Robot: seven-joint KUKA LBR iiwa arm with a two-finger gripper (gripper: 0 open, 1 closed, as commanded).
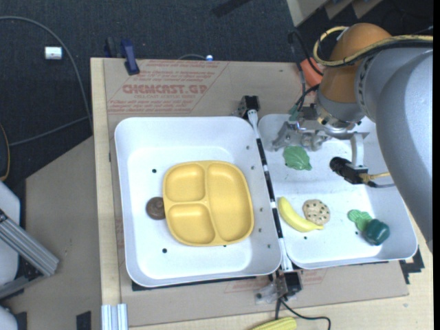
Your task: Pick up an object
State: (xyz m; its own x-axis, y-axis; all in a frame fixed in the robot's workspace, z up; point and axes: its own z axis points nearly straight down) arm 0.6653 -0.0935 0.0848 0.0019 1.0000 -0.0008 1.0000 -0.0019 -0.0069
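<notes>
Brown bench with red lettering. On it, side by side and touching: left bin and right bin. Blue clip at far left edge. Black clamps between bins.
</notes>
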